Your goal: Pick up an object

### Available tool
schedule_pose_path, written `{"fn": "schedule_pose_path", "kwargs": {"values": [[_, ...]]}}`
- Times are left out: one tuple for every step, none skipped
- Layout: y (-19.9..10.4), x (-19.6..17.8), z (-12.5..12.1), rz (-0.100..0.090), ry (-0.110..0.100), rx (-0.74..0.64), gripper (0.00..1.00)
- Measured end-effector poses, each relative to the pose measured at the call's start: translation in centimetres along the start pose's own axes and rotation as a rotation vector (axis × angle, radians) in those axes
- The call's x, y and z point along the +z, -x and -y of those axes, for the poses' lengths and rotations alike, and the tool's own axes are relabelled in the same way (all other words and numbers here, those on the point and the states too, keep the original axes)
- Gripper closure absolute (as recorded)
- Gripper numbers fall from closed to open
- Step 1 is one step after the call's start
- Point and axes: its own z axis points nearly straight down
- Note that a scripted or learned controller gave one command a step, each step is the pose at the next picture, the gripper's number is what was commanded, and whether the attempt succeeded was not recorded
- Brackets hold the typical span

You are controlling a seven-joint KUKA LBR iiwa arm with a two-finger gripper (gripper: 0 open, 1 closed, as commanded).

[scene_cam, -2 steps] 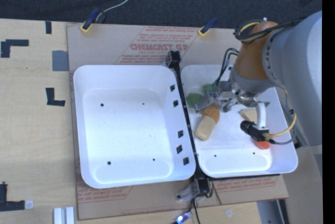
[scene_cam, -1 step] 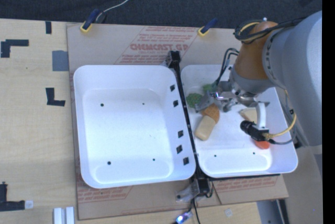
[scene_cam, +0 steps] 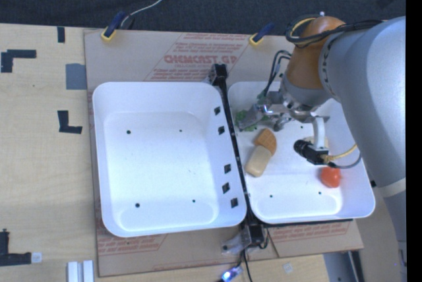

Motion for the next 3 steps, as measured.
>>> {"fn": "schedule_pose_path", "kwargs": {"values": [[-0.9, -10.6, 2.2, 0.001, 0.009, 0.0, 0.0], [-8.4, -9.9, 1.4, -0.002, -0.002, -0.005, 0.0], [-8.0, -10.9, 1.4, 0.0, -0.003, -0.001, 1.0]]}}
